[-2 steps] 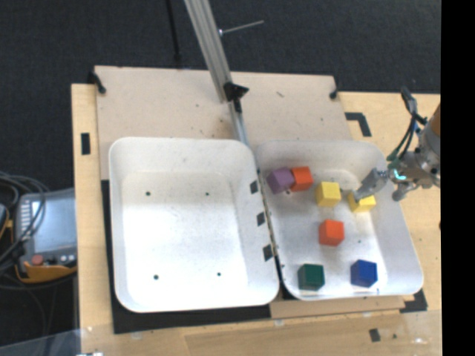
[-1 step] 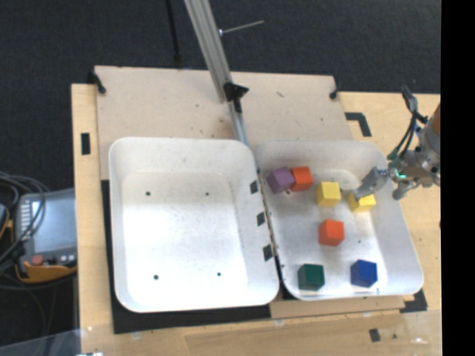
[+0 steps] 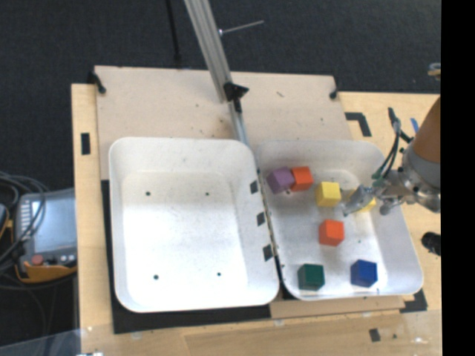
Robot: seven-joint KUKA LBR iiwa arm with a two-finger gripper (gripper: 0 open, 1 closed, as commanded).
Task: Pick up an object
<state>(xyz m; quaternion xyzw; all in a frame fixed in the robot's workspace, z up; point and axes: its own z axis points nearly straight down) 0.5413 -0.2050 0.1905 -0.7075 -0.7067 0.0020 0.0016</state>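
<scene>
- Cubes are what I am after, and I count six in the right bin (image 3: 338,153): one purple cube (image 3: 280,179), two orange ones, one yellow cube (image 3: 329,193), one green cube (image 3: 312,277) and one blue cube (image 3: 364,273).
- The purple cube and the upper orange cube (image 3: 301,177) sit touching, near the bin's back left corner. The yellow one lies just to their right.
- The lower orange cube (image 3: 332,233) sits mid-bin, below the yellow one. Green and blue lie along the front wall, apart from each other.
- A scrap of yellow shows just under my pincer; I cannot tell what it is.
- The left bin (image 3: 119,162) lies beside the right one, their inner walls touching, joined by small dark clips.
- An aluminium post (image 3: 209,39) slants up from behind the seam between the bins.
- A handheld control unit (image 3: 44,232) with cables lies off the bench's left side.
- My arm (image 3: 424,150) enters from the right, low over the right bin's right half.
- My pincer (image 3: 359,200) points leftward, just right of the yellow cube. I cannot tell how wide it stands or whether anything sits in it.
</scene>
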